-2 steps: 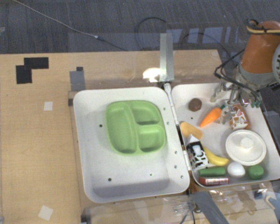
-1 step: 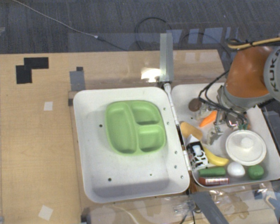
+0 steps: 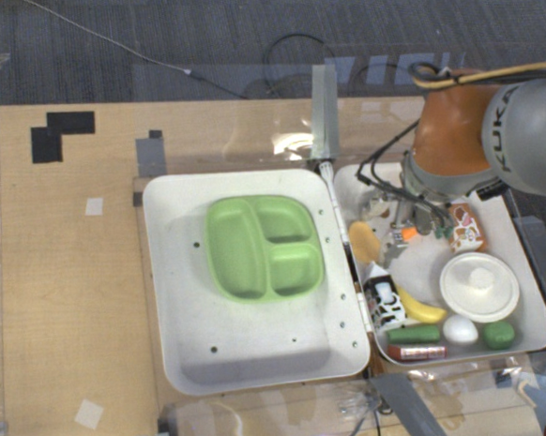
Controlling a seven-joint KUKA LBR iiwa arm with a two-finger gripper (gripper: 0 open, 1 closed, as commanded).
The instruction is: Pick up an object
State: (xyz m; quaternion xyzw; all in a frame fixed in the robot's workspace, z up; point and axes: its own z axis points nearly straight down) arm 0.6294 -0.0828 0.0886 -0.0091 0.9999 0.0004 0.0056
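Over the right bin (image 3: 531, 272) the grey arm reaches in from the right, its orange band sitting above the wrist, and the gripper (image 3: 413, 227) hangs low over the bin's upper middle part, just beside a small orange piece (image 3: 401, 236); whether that piece belongs to the gripper or is a loose object cannot be told, nor can the gripper's state or whether it has hold of anything. Around it the bin is crowded: a tan, bread-like item (image 3: 364, 241) lies at the left wall, a small carton with red and white print (image 3: 466, 227) rests near the upper right, and a white round bowl (image 3: 479, 285) takes up the lower right area. Just left of the bowl a yellow banana (image 3: 419, 308) lies at a slant, touching a black-and-white package (image 3: 384, 302). Along the bottom edge sit a red-and-green elongated item (image 3: 415, 335), a white egg-like ball (image 3: 460, 330) and a green rounded object (image 3: 498, 335). Beside this bin, the left bin (image 3: 180, 295) bears a green divided tray (image 3: 264, 247) with three compartments, lying flat near its middle
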